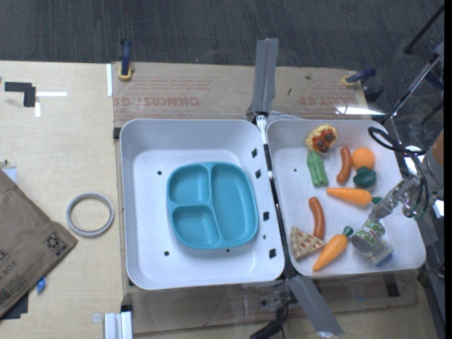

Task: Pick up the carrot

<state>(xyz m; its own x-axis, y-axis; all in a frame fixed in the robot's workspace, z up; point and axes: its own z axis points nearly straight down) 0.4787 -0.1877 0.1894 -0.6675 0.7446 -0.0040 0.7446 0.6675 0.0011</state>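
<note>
We are at the approach step: nothing is lifted yet. The end effector [393, 202] hangs at the right edge of the right bin [282, 189], low over its contents, and we cannot tell how it is set, since the metal parts blur together against the clutter there.

There are two carrots in this bin. One carrot [350, 196] lies nearly level across the middle right of the bin, its green top just beside the end effector. The second carrot [330, 251] lies on a slant at the near side, its green end up against a crumpled can [372, 241] and its point just beside a waffle wedge [304, 243].

Around them lie a sausage [318, 217] to the left, another sausage [344, 164] farther back, a green pepper [316, 169], an orange [363, 157] with a dark green piece [365, 178] just in front of it, and a yellow and red item [322, 138] at the far side.

The left bin [134, 189] holds a blue divided plate [212, 205]; a ring of tape [90, 213] lies on the counter [56, 154] to its left.

We judge the level carrot the likelier target, being nearest. The next move calls for centring over its thick middle, lining up across its length, and descending without catching the dark green piece just beyond it or the can just in front.
</note>
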